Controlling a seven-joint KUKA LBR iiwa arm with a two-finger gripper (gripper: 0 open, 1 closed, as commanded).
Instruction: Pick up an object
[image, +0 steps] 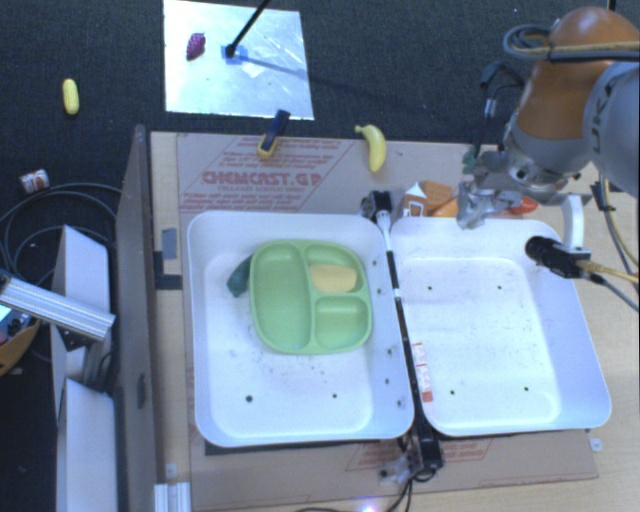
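A green divided plate (300, 300) lies in the left bin (220, 400). A yellow object (333, 277) rests in the plate's upper right compartment. A dark teal object (238, 277) sits against the plate's left edge on the bin floor. My gripper (477, 210) hangs over the far rim of the right bin (500, 340), far from the plate, with nothing seen held in it.
An orange object (433, 197) lies just beyond the right bin's far rim, beside the gripper. A yellow banana (375, 147) and a yellow-and-black clamp (271, 135) lie on the cardboard behind the bins. A black divider (398, 300) runs between the bins.
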